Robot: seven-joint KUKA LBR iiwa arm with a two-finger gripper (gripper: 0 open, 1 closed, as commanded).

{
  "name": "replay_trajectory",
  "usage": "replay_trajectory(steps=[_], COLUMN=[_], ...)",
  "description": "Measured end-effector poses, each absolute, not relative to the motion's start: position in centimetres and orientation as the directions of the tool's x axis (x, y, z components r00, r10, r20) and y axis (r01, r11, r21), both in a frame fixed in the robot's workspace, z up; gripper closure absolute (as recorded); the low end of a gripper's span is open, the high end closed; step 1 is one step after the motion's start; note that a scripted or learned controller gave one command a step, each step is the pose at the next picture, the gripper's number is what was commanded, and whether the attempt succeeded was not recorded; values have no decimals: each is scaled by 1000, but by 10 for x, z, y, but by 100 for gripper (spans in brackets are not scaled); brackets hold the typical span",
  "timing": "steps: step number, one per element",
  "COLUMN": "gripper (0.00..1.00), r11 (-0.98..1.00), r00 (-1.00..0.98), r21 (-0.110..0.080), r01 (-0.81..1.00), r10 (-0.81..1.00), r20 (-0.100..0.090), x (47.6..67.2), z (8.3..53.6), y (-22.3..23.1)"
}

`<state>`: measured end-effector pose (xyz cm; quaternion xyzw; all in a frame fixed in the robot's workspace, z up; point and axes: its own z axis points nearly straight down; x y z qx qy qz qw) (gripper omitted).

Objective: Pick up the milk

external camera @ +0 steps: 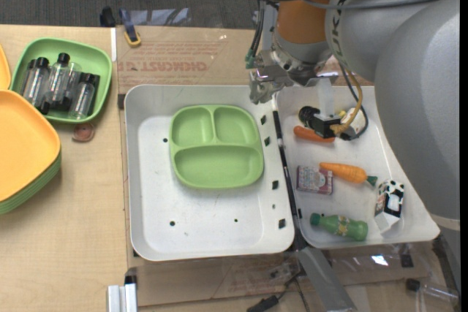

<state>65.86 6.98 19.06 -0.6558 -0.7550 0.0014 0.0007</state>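
Note:
The milk is a small white carton with black cow patches. It stands near the front right corner of the right bin. My gripper hangs over the far end of the wall between the two bins. That puts it well to the left of the carton and further back, with nothing seen in its grasp. The grey arm with its orange band covers the upper right of the view.
The right bin also holds two carrots, a pink packet and a green bottle. A green divided plate lies in the left bin. On the bench at left are a green tray of bottles and orange plates.

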Motion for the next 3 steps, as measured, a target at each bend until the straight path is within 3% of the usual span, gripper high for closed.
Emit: replay_trajectory(steps=[1,3], gripper=[100,100], r11=[228,223], r00=[-228,-223], r21=[-1,-2], r01=[974,975], r10=[974,975], r20=[-2,-4], x=[659,660], z=[203,219], y=[93,89])
